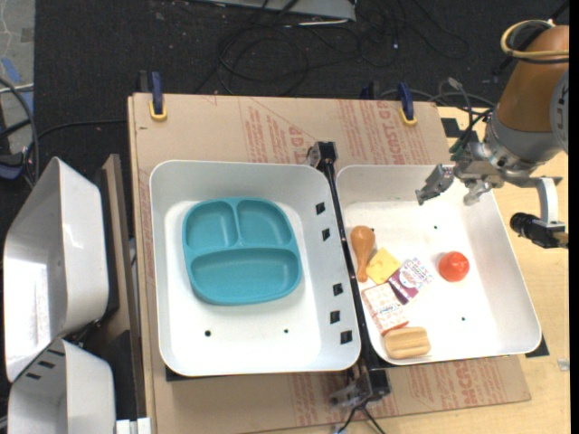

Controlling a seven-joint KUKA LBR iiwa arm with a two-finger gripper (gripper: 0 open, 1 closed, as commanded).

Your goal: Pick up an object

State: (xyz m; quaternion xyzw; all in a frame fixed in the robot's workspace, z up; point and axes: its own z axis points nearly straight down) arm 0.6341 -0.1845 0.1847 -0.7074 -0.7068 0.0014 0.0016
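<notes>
The right bin (507,328) holds a red ball (453,265), a tan drumstick-shaped piece (363,245), a yellow block (382,266), a small purple-and-white packet (412,278), a red-and-white packet (384,308) and an orange bread-like piece (406,342). My gripper (453,184) hangs over the bin's far right part, well above and behind the red ball. Its two fingers are spread apart with nothing between them.
The left bin (172,242) carries a teal divided plate (242,250). A black divider (336,242) runs between the bins. White containers (50,260) stand off the bench at the left. Cables lie on the dark floor behind.
</notes>
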